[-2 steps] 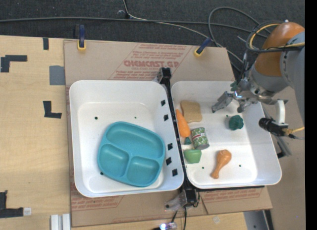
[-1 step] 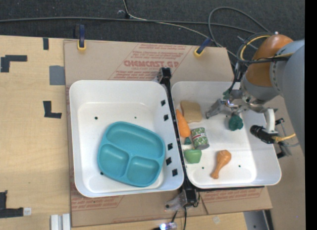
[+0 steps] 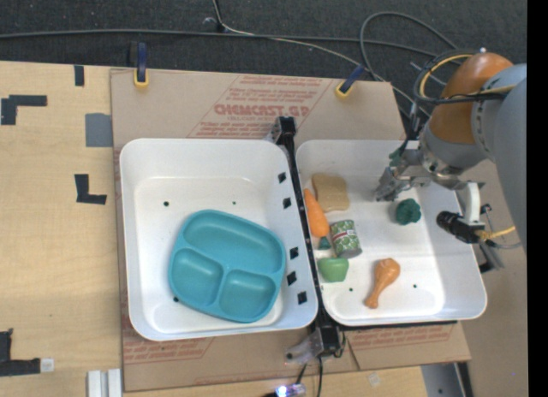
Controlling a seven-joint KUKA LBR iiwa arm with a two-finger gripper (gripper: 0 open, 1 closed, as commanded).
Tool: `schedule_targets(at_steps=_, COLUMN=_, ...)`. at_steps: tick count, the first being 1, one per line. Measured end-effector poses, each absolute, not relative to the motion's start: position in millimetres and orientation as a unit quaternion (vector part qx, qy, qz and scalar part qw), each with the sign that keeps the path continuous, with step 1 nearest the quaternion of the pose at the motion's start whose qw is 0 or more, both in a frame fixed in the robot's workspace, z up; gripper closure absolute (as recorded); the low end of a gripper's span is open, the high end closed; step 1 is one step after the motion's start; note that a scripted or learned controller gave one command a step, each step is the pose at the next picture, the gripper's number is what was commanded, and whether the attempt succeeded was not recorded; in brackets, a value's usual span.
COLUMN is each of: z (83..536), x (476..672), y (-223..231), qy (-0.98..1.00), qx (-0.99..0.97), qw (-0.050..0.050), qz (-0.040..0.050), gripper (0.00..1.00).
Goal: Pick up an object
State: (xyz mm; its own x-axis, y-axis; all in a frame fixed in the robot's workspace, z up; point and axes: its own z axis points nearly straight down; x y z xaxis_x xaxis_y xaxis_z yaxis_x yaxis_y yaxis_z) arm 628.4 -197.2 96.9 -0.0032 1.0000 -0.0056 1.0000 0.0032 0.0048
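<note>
The gripper [image 3: 396, 183] hovers just beside the green toy [image 3: 408, 211], approaching; can't tell how its jaws stand; next, descend.

- The gripper [image 3: 396, 183] hangs low over the right bin [image 3: 454, 301], near its far right part
- A small dark green piece [image 3: 408, 211] lies just beside the fingertips, not between them
- By the divider sit a tan bread slice [image 3: 330, 191], an orange carrot [image 3: 314, 213], a green-labelled can [image 3: 344, 238] and a light green cup-like piece [image 3: 333, 268]
- An orange drumstick [image 3: 382, 281] lies nearer the front
- The left bin [image 3: 145, 173] holds a teal divided tray [image 3: 226, 264]
</note>
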Motion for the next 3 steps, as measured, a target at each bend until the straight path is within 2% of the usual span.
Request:
schedule_targets(at_steps=2, z=223, x=627.0, y=-196, qy=0.708, qx=0.707, qw=0.001, qz=0.0006, gripper=1.00)
schedule_targets(at_steps=3, z=262, x=627.7, y=-195, qy=0.708, qx=0.707, qw=0.001, qz=0.0005, gripper=1.00)
